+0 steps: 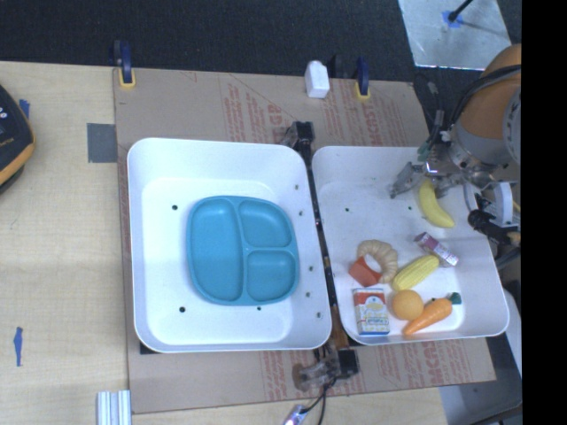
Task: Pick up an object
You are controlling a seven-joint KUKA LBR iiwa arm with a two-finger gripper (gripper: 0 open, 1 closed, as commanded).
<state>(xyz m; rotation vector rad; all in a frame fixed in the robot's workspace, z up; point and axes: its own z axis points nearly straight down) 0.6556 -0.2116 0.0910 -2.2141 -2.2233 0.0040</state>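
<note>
In right bin [337,175], my gripper [423,177] over banana [433,204] top end, jaws spread open, nothing held; blue plate [241,249] in left bin [142,237].

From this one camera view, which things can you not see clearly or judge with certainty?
- Gripper: too small and blurred in the camera view to tell how its fingers stand, or whether it touches the banana.
- Arm: cut off by the right edge.
- Small carton: its print is too small to read.
- Purple-ended item: too small to identify.
- Black and yellow object: cut off by the left edge.
</note>
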